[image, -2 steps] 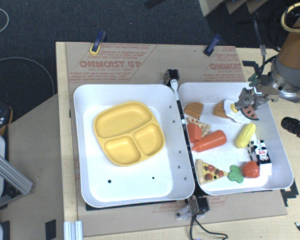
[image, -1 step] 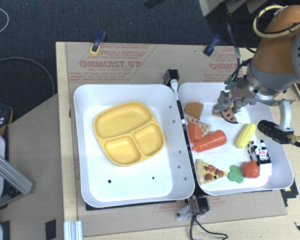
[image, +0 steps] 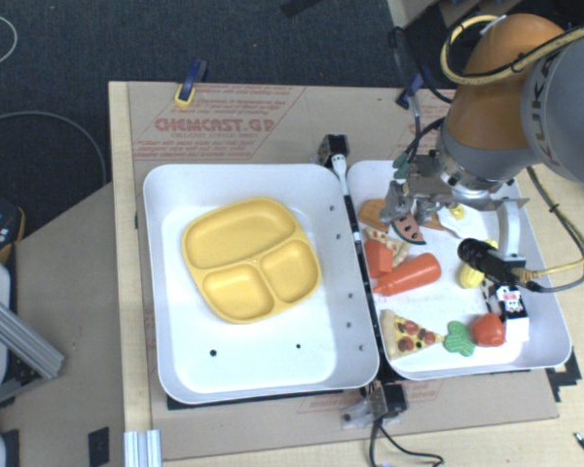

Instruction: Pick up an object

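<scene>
My gripper hangs low over the back left part of the right bin. Right under its tip lies a red watermelon slice with black seeds, touching or nearly touching the gripper. Whether the slice is gripped is hidden by the wrist. In front of it lie an orange carrot and a shorter orange-red piece. A pizza slice, a green broccoli and a red tomato sit along the bin's front.
The left bin holds a yellow divided plate. A brown bread-like piece lies by the right bin's left wall. Yellow toys sit at the gripper's right and mid-bin.
</scene>
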`<state>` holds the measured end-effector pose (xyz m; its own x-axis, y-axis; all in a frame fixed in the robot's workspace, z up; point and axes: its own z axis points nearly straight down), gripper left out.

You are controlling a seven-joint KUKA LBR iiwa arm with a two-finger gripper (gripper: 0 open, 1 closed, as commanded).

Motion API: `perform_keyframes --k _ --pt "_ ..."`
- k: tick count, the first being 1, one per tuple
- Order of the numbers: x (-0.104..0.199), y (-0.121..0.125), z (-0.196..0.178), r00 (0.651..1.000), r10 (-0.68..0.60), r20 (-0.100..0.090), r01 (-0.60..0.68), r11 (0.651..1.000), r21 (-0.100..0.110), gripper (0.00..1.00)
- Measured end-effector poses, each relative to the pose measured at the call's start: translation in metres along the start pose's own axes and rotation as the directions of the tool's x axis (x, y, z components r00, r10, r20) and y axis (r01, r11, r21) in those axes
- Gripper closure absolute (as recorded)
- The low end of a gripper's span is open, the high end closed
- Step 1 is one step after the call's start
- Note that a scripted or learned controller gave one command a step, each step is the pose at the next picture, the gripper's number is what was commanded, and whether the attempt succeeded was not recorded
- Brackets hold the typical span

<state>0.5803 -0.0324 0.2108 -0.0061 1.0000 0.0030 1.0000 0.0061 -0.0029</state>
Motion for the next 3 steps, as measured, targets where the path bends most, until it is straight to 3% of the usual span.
perform_keyframes --k 1,2,3 --pt "0.058 -0.002 0.001 1.0 0.0 0.0 0.0 1.0 0.0 1.0" --pt "0.088 -0.011 -0.024 1.0 0.002 0.002 -0.002 1.0 -0.005 1.0" --pt "0.079 -0.009 -0.014 1.0 0.007 0.003 -0.007 1.0 0.0 1.0"
